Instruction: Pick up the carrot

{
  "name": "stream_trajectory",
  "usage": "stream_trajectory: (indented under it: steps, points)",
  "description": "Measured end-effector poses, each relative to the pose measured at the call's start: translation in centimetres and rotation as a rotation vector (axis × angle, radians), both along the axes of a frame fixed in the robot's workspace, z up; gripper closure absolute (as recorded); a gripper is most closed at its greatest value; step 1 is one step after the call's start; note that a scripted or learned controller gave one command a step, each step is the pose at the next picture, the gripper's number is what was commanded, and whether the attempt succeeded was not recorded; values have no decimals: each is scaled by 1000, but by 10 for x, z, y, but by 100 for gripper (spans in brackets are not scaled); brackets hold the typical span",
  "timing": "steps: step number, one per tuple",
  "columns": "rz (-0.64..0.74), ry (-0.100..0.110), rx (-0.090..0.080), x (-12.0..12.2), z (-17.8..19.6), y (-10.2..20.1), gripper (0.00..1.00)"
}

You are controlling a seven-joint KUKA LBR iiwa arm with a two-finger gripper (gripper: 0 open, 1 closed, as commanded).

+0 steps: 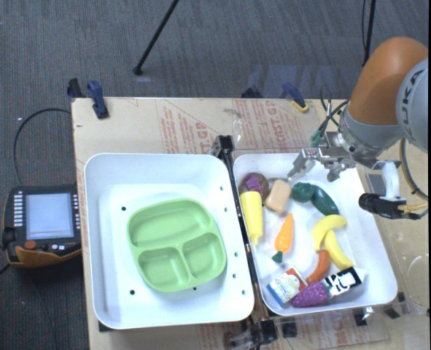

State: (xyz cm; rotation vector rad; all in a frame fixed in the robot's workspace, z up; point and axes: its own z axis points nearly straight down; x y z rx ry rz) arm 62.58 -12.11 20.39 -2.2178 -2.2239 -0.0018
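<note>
Front of right bin: purple grapes (309, 294), a small carton (284, 289) and a black-and-white packet (344, 280) lie crowded against the near wall of the right bin (385, 268).
Left bin: the left bin (106, 195) holds a green divided plate (176, 243), well apart from the work.
Carrot: the carrot (284, 232) lies near the middle of the right bin, orange tip toward the back, green stub toward the front, tilted slightly. It is apart from the gripper.
Neighbours: a yellow corn cob (251, 214) lies just beside it on the left, a tan block (278, 195) just behind, a banana (330, 235) near on the right, and an orange-red sausage shape (319, 265) near its front.
Gripper: the gripper (319, 162) hangs over the bin's back edge, fingers spread, nothing between them.
Arm: grey body with an orange band (386, 71), reaching in from the right.
Risk: in my judgement a descent slightly off line would catch the corn or the tan block instead; a slim, smooth carrot may also roll or slip out as the fingers close.
</note>
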Motion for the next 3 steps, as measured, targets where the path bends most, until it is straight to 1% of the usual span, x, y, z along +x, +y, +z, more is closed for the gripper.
stream_trajectory:
  steps: [1,2,3]
  points:
    - [285,-12,-20,-28,-97,32,0]
    - [183,-2,-13,-96,-113,27,0]
    - [169,2,-5,-97,-106,27,100]
